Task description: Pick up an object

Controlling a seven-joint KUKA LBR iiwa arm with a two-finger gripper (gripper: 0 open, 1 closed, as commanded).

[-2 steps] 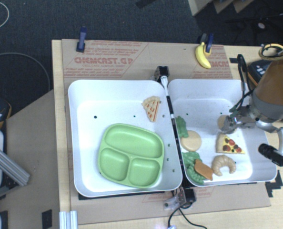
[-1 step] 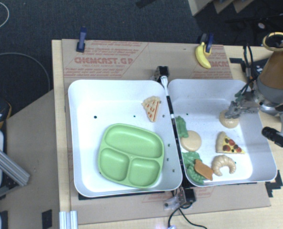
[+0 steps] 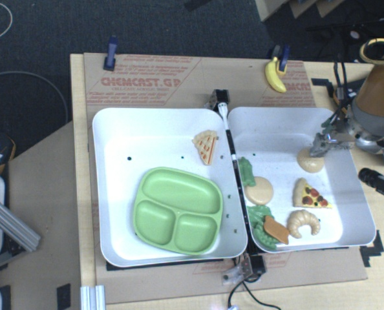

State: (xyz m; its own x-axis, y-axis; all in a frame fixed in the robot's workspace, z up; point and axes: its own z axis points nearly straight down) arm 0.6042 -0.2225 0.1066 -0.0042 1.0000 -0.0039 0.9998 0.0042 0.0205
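Glossy plastic tray (image 3: 179, 208); smooth white bins (image 3: 114, 173)

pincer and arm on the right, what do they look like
The arm shows a broad orange band above a grey wrist ring. Below it the pincer is small, grey metal, with thin parts. Black cables run beside the arm.

The hand (image 3: 321, 144) perhaps hides the beige piece's (image 3: 311, 163) top.

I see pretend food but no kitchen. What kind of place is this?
Probably a robot lab, not a kitchen. A robot arm reaches over two white bins clamped to a board, toy food like a pizza slice fills one bin, and cables trail on the floor.
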